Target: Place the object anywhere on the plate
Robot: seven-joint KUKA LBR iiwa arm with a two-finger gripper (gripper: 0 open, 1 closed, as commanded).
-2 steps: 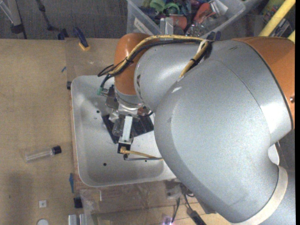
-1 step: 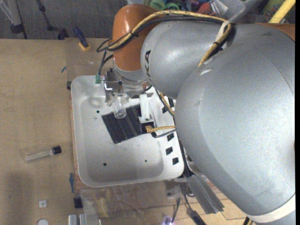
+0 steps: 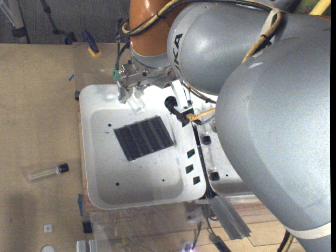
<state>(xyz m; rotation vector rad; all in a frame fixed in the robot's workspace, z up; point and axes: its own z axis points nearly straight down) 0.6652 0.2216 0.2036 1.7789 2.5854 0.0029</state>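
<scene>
end effector [image 3: 131,97] over left bin's [image 3: 100,193] far edge, above black ribbed plate [image 3: 144,137]

Arm [image 3: 252,88]: glossy grey casing, black KUKA lettering [image 3: 176,49], orange band [image 3: 149,14] beside lettering, yellow-black cables [image 3: 210,1] across casing.

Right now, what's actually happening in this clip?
The grey KUKA arm reaches in from the right and has its gripper low over the far left corner of the left white bin. A dark ribbed plate lies flat in that bin, nearer the camera than the gripper. Something clear shows at the gripper's tip, but whether it is held cannot be told. A small clear vial with a black cap lies on the bench outside the bin.
</scene>
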